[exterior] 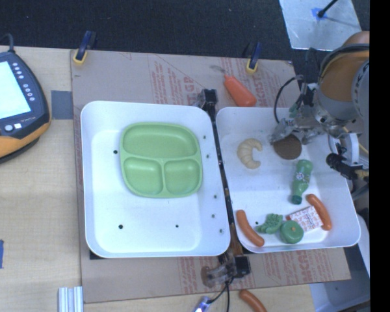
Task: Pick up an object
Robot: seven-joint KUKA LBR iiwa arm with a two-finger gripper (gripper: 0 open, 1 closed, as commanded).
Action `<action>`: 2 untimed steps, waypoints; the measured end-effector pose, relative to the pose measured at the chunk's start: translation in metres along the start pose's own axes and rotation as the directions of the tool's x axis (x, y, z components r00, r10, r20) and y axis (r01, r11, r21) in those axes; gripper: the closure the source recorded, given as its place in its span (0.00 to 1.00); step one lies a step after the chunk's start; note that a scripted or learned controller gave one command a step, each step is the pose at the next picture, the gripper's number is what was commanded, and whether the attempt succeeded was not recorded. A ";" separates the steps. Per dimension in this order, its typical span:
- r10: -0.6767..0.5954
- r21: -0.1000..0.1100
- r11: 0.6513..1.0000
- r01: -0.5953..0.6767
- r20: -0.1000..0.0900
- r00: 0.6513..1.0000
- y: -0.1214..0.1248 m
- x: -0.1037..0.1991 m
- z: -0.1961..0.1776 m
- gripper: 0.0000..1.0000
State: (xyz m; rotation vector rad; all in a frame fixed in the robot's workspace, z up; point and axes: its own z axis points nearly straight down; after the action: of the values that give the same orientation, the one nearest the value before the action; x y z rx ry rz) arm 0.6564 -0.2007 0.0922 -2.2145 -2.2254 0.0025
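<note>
Red print on the cardboard (182, 77) under both bins is too small to read, as is the red-and-white packet (305, 219). The gripper (292, 135) sits over a brown round piece (287, 149) in the right bin (247, 119); whether it grips cannot be told. A green bottle (301, 181) lies lengthwise, cap away from the camera. The left bin (97, 174) holds a green divided plate (161, 159) on the wooden worktop (32, 220).

tool (291, 134) over brown disc (288, 149) | right bin (260, 119) | croissant (250, 153) beside
</note>
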 end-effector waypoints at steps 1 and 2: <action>0.001 0.003 1.000 -0.001 -0.001 1.000 -0.001 0.007 0.000 0.00; 0.001 0.004 1.000 -0.001 -0.002 1.000 -0.001 0.021 -0.008 0.00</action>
State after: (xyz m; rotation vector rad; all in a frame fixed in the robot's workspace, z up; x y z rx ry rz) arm 0.6557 -0.1801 0.0998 -2.2127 -2.2216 0.0051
